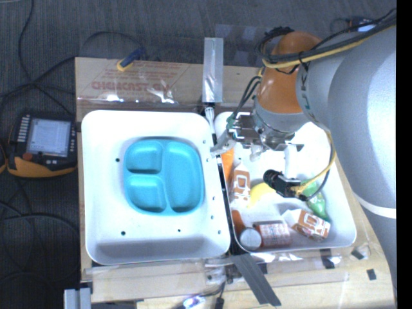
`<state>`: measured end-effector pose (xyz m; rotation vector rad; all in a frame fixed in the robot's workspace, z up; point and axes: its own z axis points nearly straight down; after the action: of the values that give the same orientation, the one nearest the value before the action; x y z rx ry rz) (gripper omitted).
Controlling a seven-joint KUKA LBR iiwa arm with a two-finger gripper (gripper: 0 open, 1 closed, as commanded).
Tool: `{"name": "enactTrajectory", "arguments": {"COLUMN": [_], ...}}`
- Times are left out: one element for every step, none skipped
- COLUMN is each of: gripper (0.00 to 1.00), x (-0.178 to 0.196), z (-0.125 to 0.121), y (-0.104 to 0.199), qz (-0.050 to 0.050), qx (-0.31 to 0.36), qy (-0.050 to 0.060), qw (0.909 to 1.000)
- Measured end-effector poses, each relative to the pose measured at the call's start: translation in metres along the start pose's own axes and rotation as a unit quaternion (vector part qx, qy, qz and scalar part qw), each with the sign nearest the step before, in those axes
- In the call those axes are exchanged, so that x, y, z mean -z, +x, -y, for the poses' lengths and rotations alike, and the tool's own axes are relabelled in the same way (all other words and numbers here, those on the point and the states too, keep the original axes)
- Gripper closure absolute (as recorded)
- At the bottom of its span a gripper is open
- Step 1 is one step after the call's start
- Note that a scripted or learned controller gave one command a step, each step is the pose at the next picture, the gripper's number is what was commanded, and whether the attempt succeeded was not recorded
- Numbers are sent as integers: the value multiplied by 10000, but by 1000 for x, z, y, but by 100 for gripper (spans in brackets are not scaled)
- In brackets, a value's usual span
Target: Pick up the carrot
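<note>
Arm (pixel 302 89) bends down into right bin (pixel 341 234), pincer (pixel 248 148) near carrot (pixel 226 163)

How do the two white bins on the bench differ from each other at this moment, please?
The left bin holds a single blue divided tray lying flat in its middle, while the right bin holds a clutter of small items, among them orange-and-white packets and a yellow piece. The arm's wrist hangs over the right bin's upper half, whereas the left bin lies uncovered. Both are shallow, white, and set side by side.
</note>
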<state>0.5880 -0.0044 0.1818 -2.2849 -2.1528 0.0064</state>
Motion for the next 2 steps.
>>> {"name": "enactTrajectory", "arguments": {"gripper": [100,100], "x": [7,0], "z": [0,-43], "y": [0,5], "qz": [8,1], "qx": [5,107], "qy": [19,-5], "qw": [10000,9999]}}
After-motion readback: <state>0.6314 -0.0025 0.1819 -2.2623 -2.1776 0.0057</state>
